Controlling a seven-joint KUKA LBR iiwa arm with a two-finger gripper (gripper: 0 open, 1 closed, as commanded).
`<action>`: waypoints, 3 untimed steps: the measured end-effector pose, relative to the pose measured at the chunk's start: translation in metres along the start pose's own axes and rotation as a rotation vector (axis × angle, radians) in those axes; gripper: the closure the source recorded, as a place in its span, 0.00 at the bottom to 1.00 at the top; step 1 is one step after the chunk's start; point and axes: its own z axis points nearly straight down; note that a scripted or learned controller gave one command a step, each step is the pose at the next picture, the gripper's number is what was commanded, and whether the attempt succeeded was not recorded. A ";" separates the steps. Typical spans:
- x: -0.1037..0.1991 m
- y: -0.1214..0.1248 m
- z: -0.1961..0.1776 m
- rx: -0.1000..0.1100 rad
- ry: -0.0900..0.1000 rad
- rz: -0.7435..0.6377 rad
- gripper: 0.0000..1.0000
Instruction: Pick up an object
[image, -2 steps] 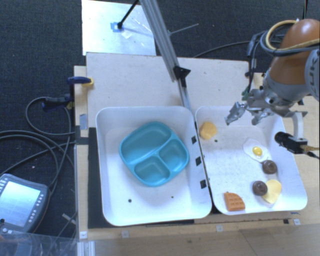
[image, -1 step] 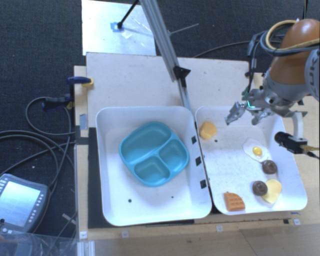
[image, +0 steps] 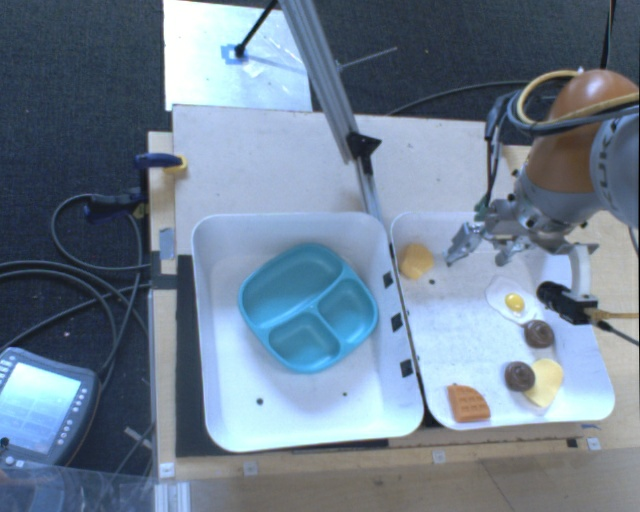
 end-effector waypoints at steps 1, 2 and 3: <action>-0.002 0.010 0.053 0.000 0.000 -0.001 0.00; -0.002 0.009 0.101 0.000 0.000 -0.001 0.00; -0.002 0.012 0.087 -0.007 0.000 0.000 1.00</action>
